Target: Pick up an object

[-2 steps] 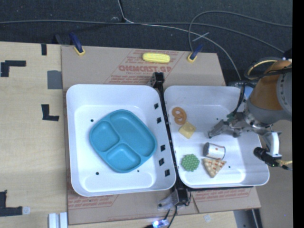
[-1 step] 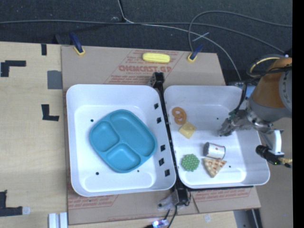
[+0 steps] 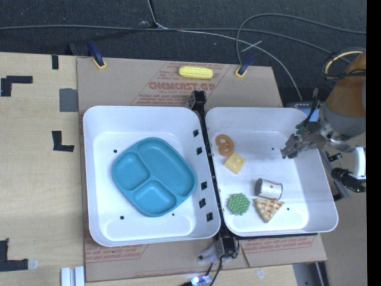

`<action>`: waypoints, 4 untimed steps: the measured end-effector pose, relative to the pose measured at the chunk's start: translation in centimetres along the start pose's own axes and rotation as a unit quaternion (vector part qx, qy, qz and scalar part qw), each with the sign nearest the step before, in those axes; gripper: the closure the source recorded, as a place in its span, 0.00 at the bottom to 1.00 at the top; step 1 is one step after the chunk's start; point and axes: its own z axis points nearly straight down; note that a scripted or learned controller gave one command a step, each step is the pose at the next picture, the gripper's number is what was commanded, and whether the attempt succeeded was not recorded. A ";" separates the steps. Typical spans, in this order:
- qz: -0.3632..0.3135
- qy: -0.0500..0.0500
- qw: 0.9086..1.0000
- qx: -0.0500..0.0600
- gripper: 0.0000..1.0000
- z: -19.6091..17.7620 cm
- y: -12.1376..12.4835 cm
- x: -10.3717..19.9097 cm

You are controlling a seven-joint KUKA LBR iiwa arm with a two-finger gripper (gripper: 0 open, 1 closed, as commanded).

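Two white bins side by side on the counter (image 3: 36, 159). Left bin (image 3: 95, 130) holds a blue divided plate (image 3: 153, 176), lying flat near its centre.

Right bin (image 3: 262, 121) holds five small items:
- tan ring-shaped piece (image 3: 224, 144), near the divider
- yellow block (image 3: 234, 162), just below the ring
- green round item (image 3: 239, 204), toward the near wall
- small can-like cylinder (image 3: 268, 188), on its side
- waffle-like wedge (image 3: 268, 208), just below the cylinder, apparently touching it

A yellow corn cob (image 3: 196, 72) lies on the cardboard behind the bins.

Hand (image 3: 292, 148) sits at the right bin's right side, dark and blurred; nothing seen in it. Finger spread: cannot tell at this resolution
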 end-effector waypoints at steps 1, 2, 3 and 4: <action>0.000 0.000 1.000 0.001 1.00 -4.6 0.4 0.8; 0.000 0.000 1.000 0.000 1.00 -9.9 0.5 0.8; -0.002 0.001 1.000 0.003 1.00 -8.7 1.6 6.8; -0.002 0.001 1.000 0.002 1.00 -9.2 2.4 11.6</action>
